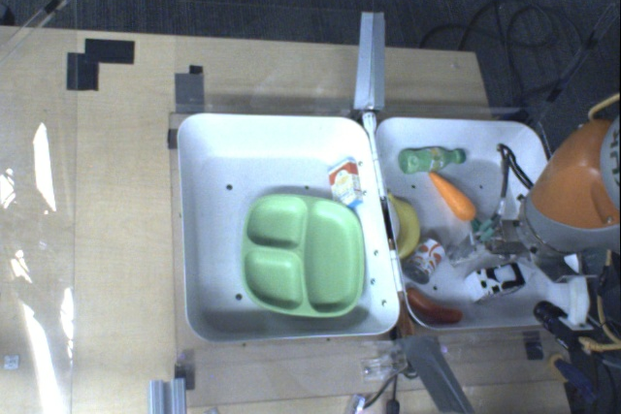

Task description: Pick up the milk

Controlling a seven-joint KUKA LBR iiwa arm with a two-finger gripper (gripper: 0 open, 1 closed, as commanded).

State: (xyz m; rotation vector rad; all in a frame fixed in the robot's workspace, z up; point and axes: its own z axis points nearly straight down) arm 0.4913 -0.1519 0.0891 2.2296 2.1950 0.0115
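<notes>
Gripper (490,252), dark metal with cabling along it, sits low in the right bin (524,136), carried by the grey arm (582,199) with its glossy orange band at the view's right edge. Whether it is spread or pressed together cannot be told at this slant, and nothing is visibly held by it.

Milk (346,182): a small carton, white with red and blue print, lying tilted in the left bin (213,208) against that bin's right wall, just above the upper right corner of the plate. It is well apart from the gripper, in the other bin.

Plate (306,254): smooth pale green plastic, rounded square outline, divided into three shallow compartments; it rests on the floor of the left bin.

Right bin contents: a green bottle (432,159) lying on its side near the top; an orange carrot (452,196), tapered, just below it; a yellow banana (408,226), curved, against the left wall; a small red-and-white can (427,257) beside the banana; a dark red, elongated item (434,307) along the bottom wall; a black-and-white object (495,279) just below the gripper.

Both bins are shallow, matt white, with rounded corners, and stand side by side on a pale wooden bench (116,208).
</notes>
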